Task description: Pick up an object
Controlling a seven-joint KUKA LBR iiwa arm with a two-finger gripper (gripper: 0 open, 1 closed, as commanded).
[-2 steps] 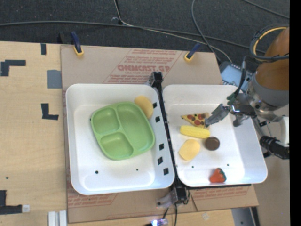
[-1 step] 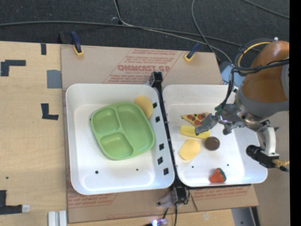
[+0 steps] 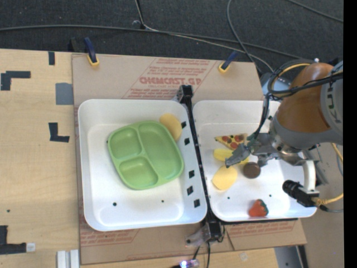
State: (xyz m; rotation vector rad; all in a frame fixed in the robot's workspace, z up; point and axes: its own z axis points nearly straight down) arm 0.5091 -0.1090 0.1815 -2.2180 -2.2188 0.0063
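Reaching in from the right of the camera view, the grey arm (image 3: pixel 304 113) with its orange band hangs over the right bin (image 3: pixel 223 111), its gripper (image 3: pixel 239 156) low among a small cluster of toy food. How wide the gripper stands cannot be told from this angle, and nothing is plainly seen between its tips.

The gripper's dark tip lies over a small yellow piece (image 3: pixel 221 154) near the bin's left side. Just above that sits a pizza slice (image 3: pixel 230 140), red-topped with dark spots. Just beside the gripper on its right rests a round brown piece (image 3: pixel 251 171). Below and to the left, a pale yellow lemon-like piece (image 3: pixel 224 178) lies near the divider between the bins. A red strawberry (image 3: pixel 257 208) sits apart from the rest, near the bin's front edge.

In the left bin (image 3: pixel 95 205), a green divided plate (image 3: pixel 145 154) with three compartments lies tilted across the middle. A yellow piece (image 3: pixel 170 125) rests just beside the plate's upper right corner, close to the divider.

Both bins sit on a sheet of brown cardboard (image 3: pixel 162 77) printed in red, fixed at its far edge by two clamps (image 3: pixel 90 53). Black cables (image 3: pixel 184 35) run across the dark floor beyond the bench.
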